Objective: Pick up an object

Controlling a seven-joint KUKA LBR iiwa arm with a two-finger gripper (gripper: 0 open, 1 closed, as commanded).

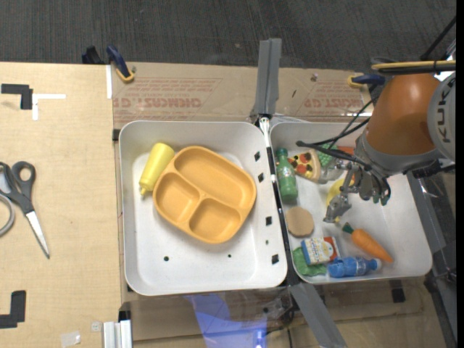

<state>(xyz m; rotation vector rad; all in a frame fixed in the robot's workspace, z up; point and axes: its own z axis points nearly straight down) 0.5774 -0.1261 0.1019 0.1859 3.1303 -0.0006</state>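
While the end effector (339,207) hangs low in the right bin (406,263), I cannot tell its opening. I count one carrot (367,244) just beside it, one blue bottle (353,267), one green bottle (286,180).

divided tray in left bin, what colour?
Orange-yellow divided tray, clearest in the camera view.
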